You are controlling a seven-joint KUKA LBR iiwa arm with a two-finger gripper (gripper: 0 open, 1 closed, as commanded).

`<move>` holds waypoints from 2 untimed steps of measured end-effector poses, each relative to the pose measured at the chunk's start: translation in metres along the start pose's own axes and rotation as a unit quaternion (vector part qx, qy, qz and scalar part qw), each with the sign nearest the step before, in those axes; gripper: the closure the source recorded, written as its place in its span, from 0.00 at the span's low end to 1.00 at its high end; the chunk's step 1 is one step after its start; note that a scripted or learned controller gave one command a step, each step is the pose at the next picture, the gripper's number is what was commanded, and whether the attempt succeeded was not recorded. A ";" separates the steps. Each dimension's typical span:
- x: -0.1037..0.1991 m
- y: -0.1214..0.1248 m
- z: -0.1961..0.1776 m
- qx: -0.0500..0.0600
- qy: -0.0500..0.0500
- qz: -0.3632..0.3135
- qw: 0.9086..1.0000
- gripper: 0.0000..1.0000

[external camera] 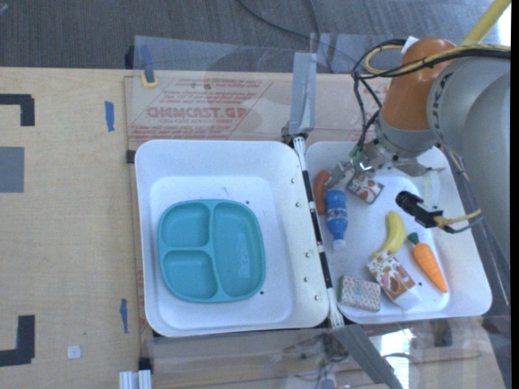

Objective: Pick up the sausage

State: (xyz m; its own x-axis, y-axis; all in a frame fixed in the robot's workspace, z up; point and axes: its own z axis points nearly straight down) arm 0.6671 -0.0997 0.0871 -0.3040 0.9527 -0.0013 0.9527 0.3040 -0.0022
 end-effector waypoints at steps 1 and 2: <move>-0.032 -0.060 0.000 -0.002 0.000 0.080 0.997 0.00; -0.012 -0.023 0.000 -0.005 -0.001 0.065 0.998 0.00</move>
State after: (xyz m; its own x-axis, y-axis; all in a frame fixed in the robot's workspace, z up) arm 0.6487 -0.1182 0.0874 -0.1782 0.9840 -0.0026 0.9840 0.1782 0.0071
